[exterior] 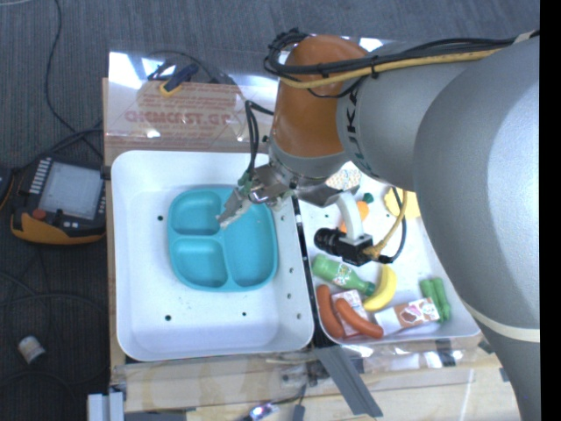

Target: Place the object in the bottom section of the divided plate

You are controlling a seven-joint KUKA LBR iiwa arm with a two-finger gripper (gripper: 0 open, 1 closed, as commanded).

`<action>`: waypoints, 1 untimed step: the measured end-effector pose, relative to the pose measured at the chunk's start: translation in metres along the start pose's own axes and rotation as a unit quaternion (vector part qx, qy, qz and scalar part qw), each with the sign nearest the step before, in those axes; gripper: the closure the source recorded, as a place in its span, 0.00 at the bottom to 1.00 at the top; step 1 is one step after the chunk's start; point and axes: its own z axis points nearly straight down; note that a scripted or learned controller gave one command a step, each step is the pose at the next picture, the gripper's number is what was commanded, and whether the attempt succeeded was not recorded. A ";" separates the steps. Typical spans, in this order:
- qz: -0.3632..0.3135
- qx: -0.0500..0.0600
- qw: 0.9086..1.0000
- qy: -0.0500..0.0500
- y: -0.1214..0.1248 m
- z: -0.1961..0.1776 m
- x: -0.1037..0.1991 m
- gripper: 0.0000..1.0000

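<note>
A teal divided plate with three sections lies in the left white bin. My gripper hangs over the plate's upper middle, near the ridge between the upper left section and the large right section, and points down to the left. I see no object clearly held at its tip. All three plate sections look bare.
The right bin holds a green bottle, a banana, two red sausages, a green vegetable, a small carton and a patterned white item. A cardboard box stands behind the left bin.
</note>
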 end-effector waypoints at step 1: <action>0.000 0.000 1.000 0.000 0.000 0.000 0.000 0.00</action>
